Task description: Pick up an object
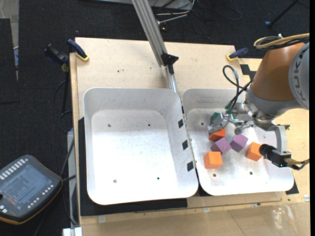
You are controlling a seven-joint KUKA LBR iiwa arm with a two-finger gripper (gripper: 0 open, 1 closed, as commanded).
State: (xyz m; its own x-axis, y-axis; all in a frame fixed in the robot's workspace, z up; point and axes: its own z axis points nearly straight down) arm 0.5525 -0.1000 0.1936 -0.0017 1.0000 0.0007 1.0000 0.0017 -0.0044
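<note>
Though the jaws' (217, 127) spread cannot be told, orange-red block (218, 134) touching just beneath, right bin (206, 100).

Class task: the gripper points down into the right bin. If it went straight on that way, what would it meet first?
Most likely the red-orange block just under the gripper; the purple blocks lie beside it. Depth is hard to judge from this slanted view, so the gripper may already touch it.

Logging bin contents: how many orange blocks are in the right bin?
3: one orange block nearest the divider, one toward the right wall, one under the end effector. The arm may hide others.
</note>
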